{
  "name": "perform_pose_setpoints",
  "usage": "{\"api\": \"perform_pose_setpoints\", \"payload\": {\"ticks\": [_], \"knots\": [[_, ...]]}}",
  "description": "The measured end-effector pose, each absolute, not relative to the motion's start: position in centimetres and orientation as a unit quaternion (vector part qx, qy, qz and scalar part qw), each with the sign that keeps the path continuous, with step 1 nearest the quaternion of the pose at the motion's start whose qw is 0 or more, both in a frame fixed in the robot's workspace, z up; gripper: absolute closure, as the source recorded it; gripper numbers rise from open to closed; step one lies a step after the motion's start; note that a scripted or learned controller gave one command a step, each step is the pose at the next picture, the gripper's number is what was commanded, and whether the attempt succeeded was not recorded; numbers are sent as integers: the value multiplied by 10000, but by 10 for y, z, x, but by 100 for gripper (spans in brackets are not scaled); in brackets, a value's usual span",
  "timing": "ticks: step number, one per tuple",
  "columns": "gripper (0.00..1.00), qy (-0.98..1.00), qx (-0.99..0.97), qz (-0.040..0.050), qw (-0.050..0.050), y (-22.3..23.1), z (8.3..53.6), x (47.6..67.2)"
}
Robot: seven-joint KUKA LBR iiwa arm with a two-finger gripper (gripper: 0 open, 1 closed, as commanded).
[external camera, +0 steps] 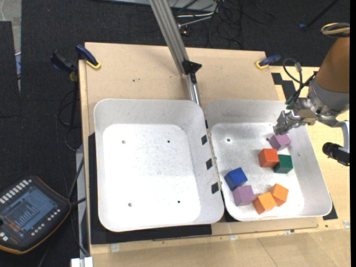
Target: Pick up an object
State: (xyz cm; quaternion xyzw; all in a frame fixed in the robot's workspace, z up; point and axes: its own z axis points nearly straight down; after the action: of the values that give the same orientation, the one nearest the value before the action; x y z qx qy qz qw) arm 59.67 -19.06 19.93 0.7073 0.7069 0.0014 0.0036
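Several small blocks lie in the right bin (239, 135): a light purple block (281, 141) at the upper right, a red-orange block (268, 157), a dark green block (284, 163), a blue block (236, 177), a second purple block (243, 194) and two orange blocks (265, 202) (280, 193). My gripper (281, 128) comes in from the right and hangs directly over the upper purple block, its tip just at the block's top edge. I cannot tell whether it touches the block.
The left bin (147, 160) sits beside the right one, separated by a raised rim with black clips (209, 163). A slanted metal pole (172, 32) stands behind the bins. A teach pendant (28, 210) lies at the lower left, off the bench.
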Motion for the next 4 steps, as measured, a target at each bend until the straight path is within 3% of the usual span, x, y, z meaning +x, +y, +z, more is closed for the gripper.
{"api": "perform_pose_setpoints", "payload": {"ticks": [1, 4], "knots": [[100, 7079, 7063, 16, 37, -191, 250, 598], [100, 7097, 7045, 3, -6, -47, 244, 606]]}}
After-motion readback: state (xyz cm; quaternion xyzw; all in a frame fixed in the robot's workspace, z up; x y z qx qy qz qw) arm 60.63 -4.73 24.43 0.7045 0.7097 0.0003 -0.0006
